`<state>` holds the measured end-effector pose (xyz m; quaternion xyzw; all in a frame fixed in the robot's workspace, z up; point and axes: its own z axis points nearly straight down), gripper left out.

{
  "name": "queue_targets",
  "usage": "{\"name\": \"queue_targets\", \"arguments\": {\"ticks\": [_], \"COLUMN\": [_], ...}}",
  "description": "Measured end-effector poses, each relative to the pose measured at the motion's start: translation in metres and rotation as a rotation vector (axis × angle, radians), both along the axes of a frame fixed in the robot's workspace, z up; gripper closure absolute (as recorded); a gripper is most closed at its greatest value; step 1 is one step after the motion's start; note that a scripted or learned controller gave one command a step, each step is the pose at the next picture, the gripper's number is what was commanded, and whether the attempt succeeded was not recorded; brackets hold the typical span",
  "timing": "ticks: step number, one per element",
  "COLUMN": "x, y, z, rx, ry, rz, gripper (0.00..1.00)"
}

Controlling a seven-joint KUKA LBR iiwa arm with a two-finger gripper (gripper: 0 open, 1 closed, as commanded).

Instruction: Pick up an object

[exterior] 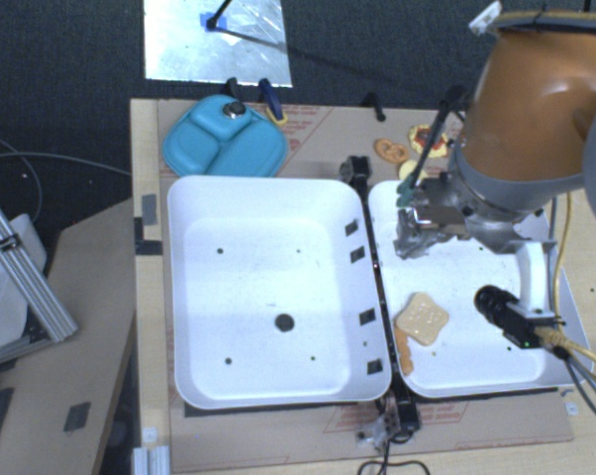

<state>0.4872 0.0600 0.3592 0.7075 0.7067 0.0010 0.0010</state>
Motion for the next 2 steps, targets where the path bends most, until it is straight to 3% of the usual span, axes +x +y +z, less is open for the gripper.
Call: {"name": "queue_targets", "arguments": {"ticks": [1,2], "x": [0.000,-0.001], "y": [0.000,0.031], "z": [0.130,0.050], "rx": [0.003,0.000], "ry": [-0.016,0.007], "rz": [0.006,0.008], "gripper": [1.00,1.00]}}
